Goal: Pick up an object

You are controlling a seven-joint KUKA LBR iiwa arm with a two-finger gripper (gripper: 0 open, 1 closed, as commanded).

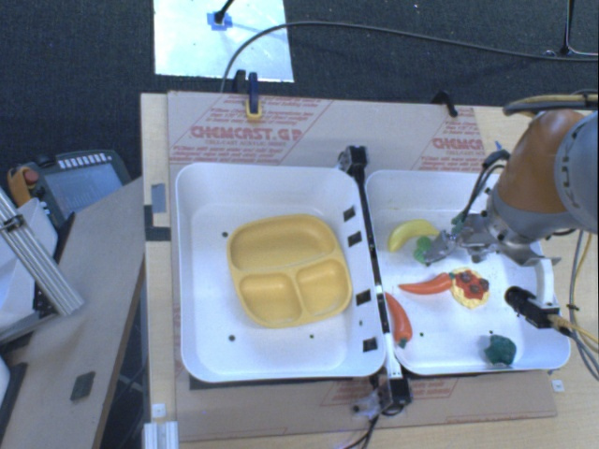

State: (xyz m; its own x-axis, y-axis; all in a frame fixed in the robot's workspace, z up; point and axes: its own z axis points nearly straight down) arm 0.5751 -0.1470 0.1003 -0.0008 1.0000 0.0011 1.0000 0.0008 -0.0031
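The right bin holds several toy foods. A yellow banana lies at its left, with a small green piece just below it. An orange chili and a pizza slice lie in the middle. A red pepper rests against the left wall, and a green broccoli sits near the front. My gripper is low in the bin, right beside the green piece and the banana. Whether it touches either one is unclear.
The left bin holds a yellow divided tray. A black-clipped divider separates the two bins. The arm's orange band hangs over the right bin's back right corner.
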